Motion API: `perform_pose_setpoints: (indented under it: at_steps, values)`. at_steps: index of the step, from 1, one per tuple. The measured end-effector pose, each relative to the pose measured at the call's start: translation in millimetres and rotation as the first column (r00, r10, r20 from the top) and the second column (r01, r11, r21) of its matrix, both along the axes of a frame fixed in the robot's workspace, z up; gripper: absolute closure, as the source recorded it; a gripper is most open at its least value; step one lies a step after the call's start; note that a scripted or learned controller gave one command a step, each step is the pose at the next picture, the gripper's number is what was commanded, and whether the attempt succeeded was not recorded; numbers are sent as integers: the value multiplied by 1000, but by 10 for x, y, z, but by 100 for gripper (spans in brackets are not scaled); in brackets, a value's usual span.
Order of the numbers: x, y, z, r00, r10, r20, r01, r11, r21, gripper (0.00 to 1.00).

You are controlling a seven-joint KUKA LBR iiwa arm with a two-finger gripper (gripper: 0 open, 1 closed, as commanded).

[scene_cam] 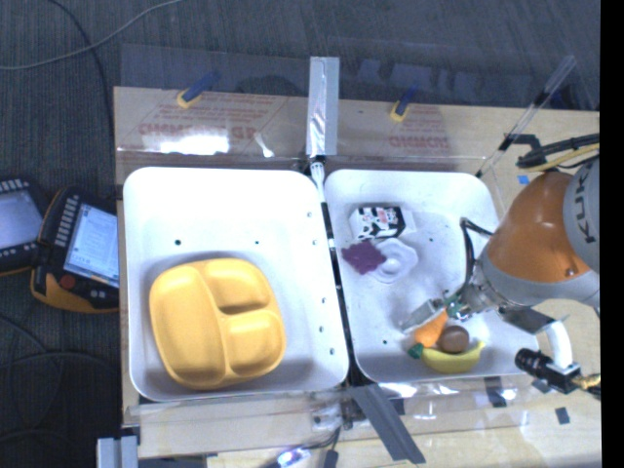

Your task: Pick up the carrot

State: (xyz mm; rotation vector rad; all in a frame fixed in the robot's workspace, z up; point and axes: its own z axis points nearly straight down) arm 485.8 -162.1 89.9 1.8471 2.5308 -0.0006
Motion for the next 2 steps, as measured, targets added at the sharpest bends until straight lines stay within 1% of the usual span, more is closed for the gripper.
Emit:
perform_pose_setpoints:
  at_steps: [1,2]
  values:
    - [30,24,90,1000,2,5,-2,1000,4,100]
    - [628,1071,1050,998,66,-9,-66,998,5,100]
